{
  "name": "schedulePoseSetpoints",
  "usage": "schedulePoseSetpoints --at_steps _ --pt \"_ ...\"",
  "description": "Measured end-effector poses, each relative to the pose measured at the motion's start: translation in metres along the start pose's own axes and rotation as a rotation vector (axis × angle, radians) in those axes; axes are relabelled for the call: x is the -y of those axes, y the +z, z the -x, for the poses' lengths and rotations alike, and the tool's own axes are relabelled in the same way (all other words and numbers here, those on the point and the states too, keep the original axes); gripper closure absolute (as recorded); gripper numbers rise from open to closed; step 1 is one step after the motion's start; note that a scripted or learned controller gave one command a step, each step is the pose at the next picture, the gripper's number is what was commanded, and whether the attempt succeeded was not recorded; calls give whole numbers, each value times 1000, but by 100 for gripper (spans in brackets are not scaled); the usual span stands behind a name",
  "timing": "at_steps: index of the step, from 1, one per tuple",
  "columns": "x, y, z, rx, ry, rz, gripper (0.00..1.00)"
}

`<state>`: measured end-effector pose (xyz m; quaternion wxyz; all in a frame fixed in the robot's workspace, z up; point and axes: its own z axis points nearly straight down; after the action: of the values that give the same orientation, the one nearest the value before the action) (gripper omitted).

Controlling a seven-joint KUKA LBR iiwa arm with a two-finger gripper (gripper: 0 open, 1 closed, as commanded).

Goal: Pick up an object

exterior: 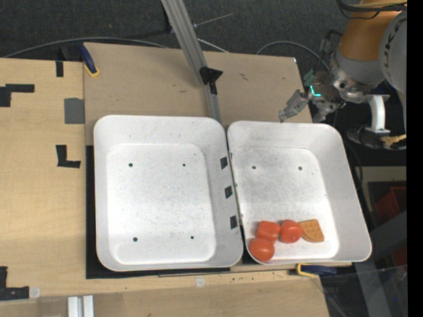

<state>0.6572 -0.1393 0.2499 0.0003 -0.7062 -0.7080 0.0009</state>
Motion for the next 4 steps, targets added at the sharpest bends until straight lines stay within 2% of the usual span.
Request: schedulePoseSetpoints --at_steps 1,3,4 --pt "7 63 -1 -1 1 -6 0" --pt "3 164 6 1 1 -1 0" --pt "2 151 5 0 -1 0 100"
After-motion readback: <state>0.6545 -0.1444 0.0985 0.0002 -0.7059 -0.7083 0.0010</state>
